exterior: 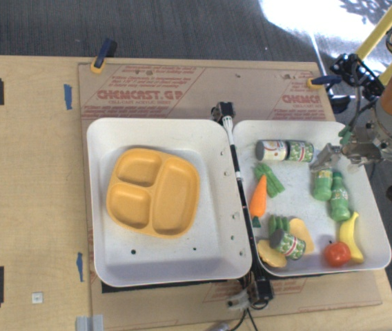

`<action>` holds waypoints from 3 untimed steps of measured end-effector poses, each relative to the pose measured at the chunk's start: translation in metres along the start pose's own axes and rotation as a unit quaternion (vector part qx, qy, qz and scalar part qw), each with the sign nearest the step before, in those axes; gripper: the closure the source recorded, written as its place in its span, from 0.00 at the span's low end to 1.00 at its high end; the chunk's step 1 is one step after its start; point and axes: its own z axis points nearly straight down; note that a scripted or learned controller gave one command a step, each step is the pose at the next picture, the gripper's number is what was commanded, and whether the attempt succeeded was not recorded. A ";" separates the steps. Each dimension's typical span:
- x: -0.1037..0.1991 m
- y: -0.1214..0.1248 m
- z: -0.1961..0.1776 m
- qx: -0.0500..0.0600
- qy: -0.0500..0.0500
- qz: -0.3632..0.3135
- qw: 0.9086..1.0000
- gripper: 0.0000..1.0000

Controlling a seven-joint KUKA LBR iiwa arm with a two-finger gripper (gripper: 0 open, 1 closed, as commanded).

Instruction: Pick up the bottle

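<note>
I see two white bins (99,185) on a tan bench (23,185), dark carpet beyond. My gripper (335,156) hangs open above the green bottle (332,192), holding nothing.

Readable markings, as I see them from my post: red print "CHEMCAST GP" on the brown sheet (203,81) beneath the bins, once at its left, again partly at its right. Can and bottle labels too small to read.
</note>
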 end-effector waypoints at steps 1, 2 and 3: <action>-0.022 0.019 0.138 -0.001 0.000 0.055 0.998 0.00; -0.040 0.004 0.142 -0.001 0.010 0.092 0.996 0.00; -0.047 0.003 0.131 -0.004 0.002 0.094 0.996 1.00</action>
